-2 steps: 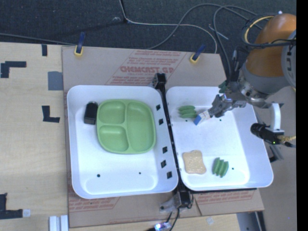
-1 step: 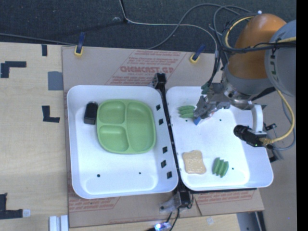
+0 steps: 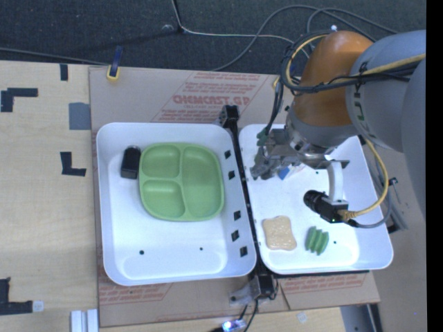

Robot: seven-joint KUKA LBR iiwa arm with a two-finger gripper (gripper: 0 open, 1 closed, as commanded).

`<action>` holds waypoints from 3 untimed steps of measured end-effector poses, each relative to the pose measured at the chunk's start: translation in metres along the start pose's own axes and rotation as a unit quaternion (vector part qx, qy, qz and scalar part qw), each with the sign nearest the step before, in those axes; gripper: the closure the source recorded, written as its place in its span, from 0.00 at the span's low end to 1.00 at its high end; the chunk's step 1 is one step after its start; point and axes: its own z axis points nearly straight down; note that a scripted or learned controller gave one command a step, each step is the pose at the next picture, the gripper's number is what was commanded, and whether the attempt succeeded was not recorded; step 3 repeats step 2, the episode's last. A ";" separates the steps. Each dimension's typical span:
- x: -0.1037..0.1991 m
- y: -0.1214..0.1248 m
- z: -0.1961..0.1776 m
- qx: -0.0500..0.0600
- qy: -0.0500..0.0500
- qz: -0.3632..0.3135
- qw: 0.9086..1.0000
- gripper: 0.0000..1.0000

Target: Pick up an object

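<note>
Looking down on the right bin (image 3: 367, 254), you see the gripper (image 3: 266, 163) low over its far-left corner, close to the divider between the two bins. You cannot tell from this view how the gripper is set, because the wrist body covers it from above. A small blue thing (image 3: 282, 174) shows just beside the gripper on its right, half hidden; what it is you cannot tell.

The clearest candidates lie nearer you than the gripper. The tan sponge (image 3: 279, 233) sits near the front wall of the right bin, almost straight towards you from the gripper and a little to the right. Its long axis runs near to far. The green pod (image 3: 318, 241) lies just beside the sponge on the right, not touching it, long axis also roughly near to far with a slight tilt. So any move to either one runs from the far-left corner towards the near edge. There is one arm, so no choice of side arises.

Counting: one sponge, one pod and one blue thing in the right bin. In the left bin (image 3: 114, 254) there is one green plate (image 3: 182, 182) with three compartments and one black block (image 3: 130, 162) touching the plate's left rim. Two bins stand on the tabletop (image 3: 41, 206).
</note>
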 end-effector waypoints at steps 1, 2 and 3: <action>0.045 -0.015 -0.003 0.000 0.000 0.000 1.000 1.00; 0.090 -0.036 -0.001 0.000 0.000 0.000 1.000 1.00; 0.090 -0.036 -0.001 0.000 0.000 0.000 1.000 1.00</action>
